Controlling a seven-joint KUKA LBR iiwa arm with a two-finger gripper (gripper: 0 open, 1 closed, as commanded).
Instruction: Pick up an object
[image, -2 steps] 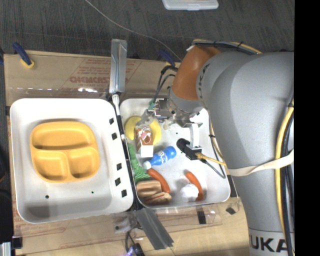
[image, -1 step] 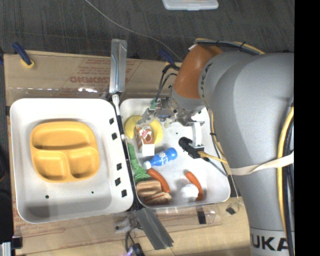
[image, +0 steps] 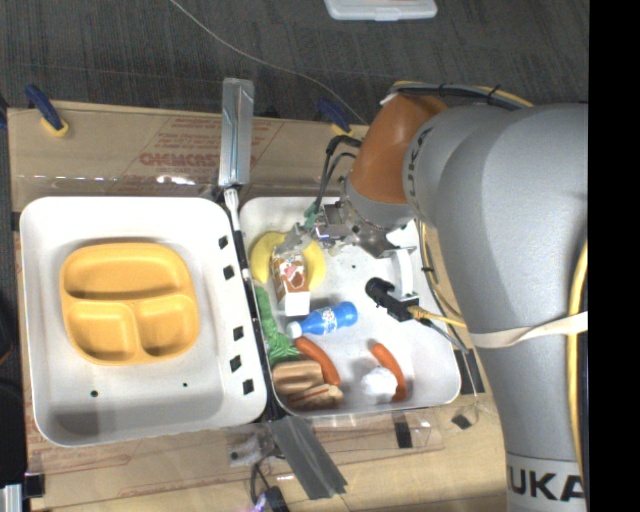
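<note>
Grey arm (image: 500, 230) fills the right of frame, gripper (image: 318, 226) low in the right bin (image: 440, 365) at centre, touching the small carton (image: 291, 281). Can't tell its grip. Blue bottle (image: 325, 320) and yellow ball (image: 268, 255) crowd close, so it could snag or slip.

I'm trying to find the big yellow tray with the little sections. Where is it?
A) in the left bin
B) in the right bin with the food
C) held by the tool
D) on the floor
A: the yellow tray lies flat in the left bin, by itself, apart from the toy food in the right bin.
</note>
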